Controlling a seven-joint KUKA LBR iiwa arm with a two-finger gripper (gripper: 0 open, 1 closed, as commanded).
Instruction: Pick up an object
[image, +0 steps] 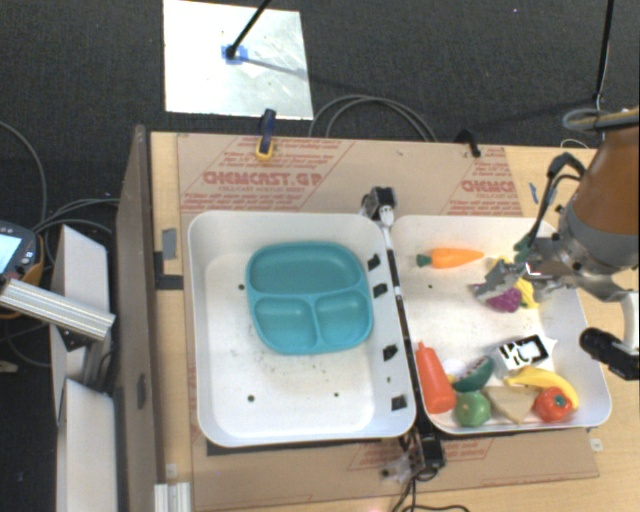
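The purple plastic toy grape bunch (508, 298) lies just below the orange plastic toy carrot (455, 258) in the right white bin (440, 330). It is probably light, stiff, bumpy and slippery, best pinched across its middle. The gripper (500, 278) hovers touching it; whether its grip is open or closed cannot be told.

A wooden bench (150, 300) stands on dark carpet (70, 70), with a white sheet (237, 60) lying beyond it.

Arm (610, 200) cut off at right
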